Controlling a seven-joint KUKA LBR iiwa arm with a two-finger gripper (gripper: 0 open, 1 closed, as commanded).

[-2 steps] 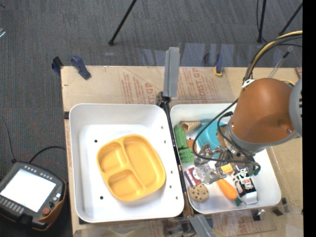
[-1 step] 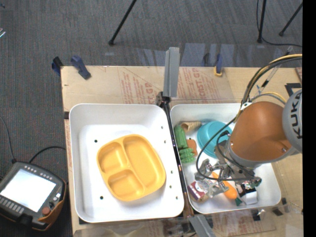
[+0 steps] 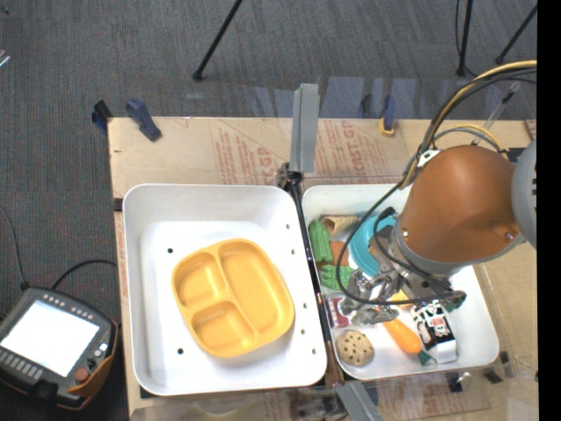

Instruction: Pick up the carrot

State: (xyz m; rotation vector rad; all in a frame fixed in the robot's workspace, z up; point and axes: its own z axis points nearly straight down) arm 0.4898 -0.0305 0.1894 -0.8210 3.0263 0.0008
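Just left of the orange tapered carrot (image 3: pixel 402 335), the gripper (image 3: pixel 368 301) is held; finger state cannot be told. Approach step judged; rightward alignment is needed.

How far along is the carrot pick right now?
Done: the arm is over the right bin, with the gripper low among the items. In hand: nothing I can confirm; the carrot lies on the bin floor beside the cookie and carton, right of the gripper. Left: close on the carrot and lift it.

Carrot (image 3: pixel 403 335) hemmed by carton (image 3: pixel 436 331), cookie (image 3: pixel 355 348).
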